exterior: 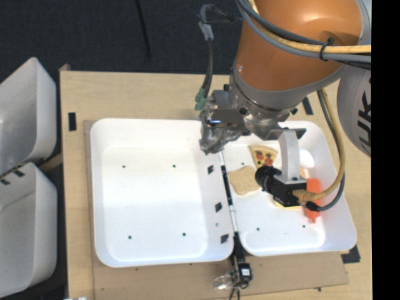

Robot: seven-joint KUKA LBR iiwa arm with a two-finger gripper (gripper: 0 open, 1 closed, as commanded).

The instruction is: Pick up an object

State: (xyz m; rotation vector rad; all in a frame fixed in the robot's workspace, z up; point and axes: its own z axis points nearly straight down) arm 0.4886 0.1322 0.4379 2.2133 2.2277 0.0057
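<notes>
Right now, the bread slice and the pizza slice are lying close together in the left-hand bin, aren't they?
Not quite: the bin is wrong. The bread slice and the pizza slice are lying close together in the right-hand bin, not the left-hand one. The camera view shows it.

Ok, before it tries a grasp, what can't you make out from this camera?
1. Right bin: its far end is hidden under the arm in the camera view, so anything lying there is unseen.
2. Orange object: partly covered by robot parts; its shape is unclear.
3. Yellow printed piece: its upper edge runs under the arm.
4. Gripper: dark and blurred by the bins' shared wall; contact with anything cannot be told.
</notes>
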